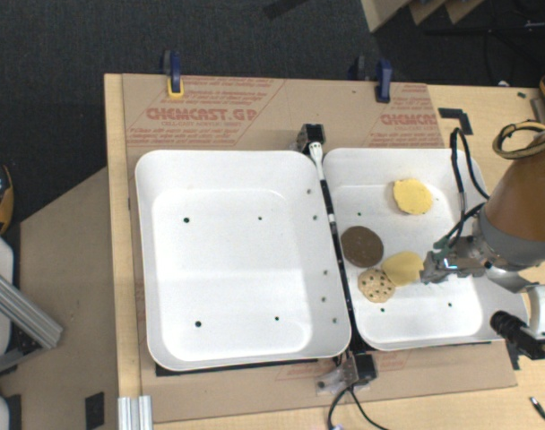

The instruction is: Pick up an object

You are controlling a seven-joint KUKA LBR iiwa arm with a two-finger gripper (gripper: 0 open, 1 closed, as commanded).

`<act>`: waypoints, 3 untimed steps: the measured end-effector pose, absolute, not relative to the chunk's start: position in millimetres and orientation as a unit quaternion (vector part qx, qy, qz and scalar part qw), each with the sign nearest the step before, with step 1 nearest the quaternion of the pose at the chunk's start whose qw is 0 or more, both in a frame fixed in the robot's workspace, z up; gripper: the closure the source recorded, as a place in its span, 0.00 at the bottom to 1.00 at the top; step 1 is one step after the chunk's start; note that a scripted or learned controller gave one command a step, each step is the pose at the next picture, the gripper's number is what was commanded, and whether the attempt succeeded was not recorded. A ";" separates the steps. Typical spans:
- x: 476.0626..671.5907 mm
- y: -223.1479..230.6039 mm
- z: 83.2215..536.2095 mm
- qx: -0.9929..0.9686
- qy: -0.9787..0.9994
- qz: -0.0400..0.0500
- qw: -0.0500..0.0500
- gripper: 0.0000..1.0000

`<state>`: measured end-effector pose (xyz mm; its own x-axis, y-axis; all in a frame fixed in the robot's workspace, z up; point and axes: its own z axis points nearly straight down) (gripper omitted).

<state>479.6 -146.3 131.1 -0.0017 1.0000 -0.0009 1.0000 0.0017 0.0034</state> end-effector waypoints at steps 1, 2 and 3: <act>520.9 -39.6 187.9 0.702 0.712 0.005 0.002 1.00; 511.7 -20.9 332.5 0.705 0.709 0.007 0.006 1.00; 544.7 -15.5 544.9 0.706 0.708 0.008 0.008 1.00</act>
<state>544.7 -15.5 544.9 -0.0023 1.0000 -0.0009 0.9998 0.0023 0.0222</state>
